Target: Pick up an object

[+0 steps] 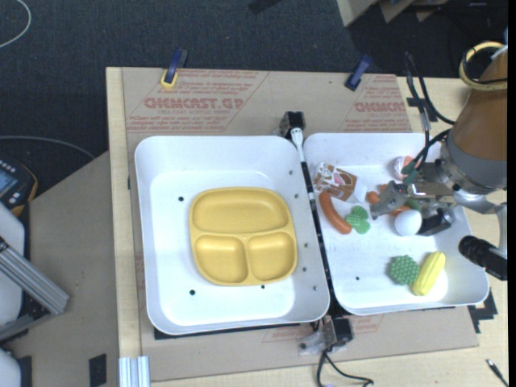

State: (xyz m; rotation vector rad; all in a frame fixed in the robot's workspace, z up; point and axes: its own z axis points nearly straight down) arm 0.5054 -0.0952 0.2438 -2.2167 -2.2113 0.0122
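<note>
Camera view has my gripper [401, 201] low in the right bin [363, 293] over the white egg [406, 222], jaws' state unclear, while the hot dog [333, 213] beside lies slanted, long axis running upper-left to lower-right.

Light: bright, even, overhead | Shadows: soft, faint | Glare: mild on white bins [153, 216] | Focus: slightly soft, low resolution

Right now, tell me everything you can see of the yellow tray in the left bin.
The yellow tray is a rounded, glossy, plastic-looking dish with three compartments: one wide compartment at the far side and two smaller ones side by side at the near side. It lies flat and upright near the middle of the left bin, resting on the bin's floor, and apart from its walls.
</note>
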